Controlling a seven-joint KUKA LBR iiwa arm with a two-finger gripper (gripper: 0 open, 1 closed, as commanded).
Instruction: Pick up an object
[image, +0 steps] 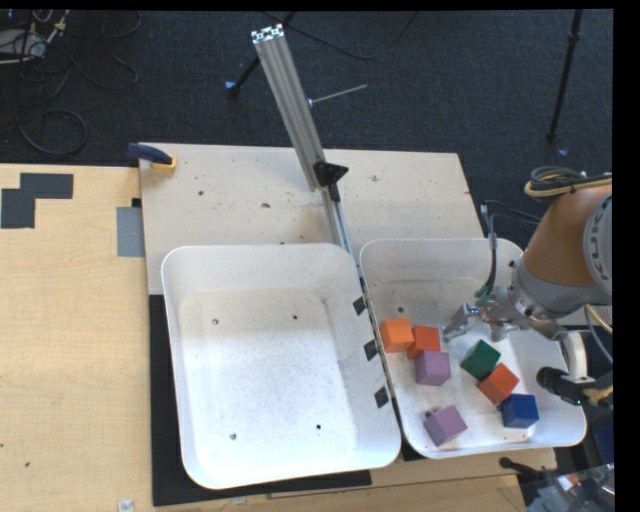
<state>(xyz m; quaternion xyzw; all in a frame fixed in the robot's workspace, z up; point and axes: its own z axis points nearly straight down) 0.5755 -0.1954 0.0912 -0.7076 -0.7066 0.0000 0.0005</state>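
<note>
The right bin (430, 262) holds several small blocks. An orange block (397, 334) and a red-orange one (426, 340) sit side by side near its left wall. A purple block (433, 368) lies just below them and another purple block (444, 424) nearer the front. A green block (481, 359), an orange-red block (499, 382) and a blue block (520, 410) lie toward the right. My gripper (480, 318) hangs over the bin just above and left of the green block, right of the red-orange one. No block shows between its fingers.
The left bin (260, 370) lies beside the right one, with black clips along the shared edge. A slanted aluminium bar (295, 110) rises behind the bins. The arm's orange band (565, 245) is at the right. A blue-and-yellow clamp (152, 155) sits at the bench's far left corner.
</note>
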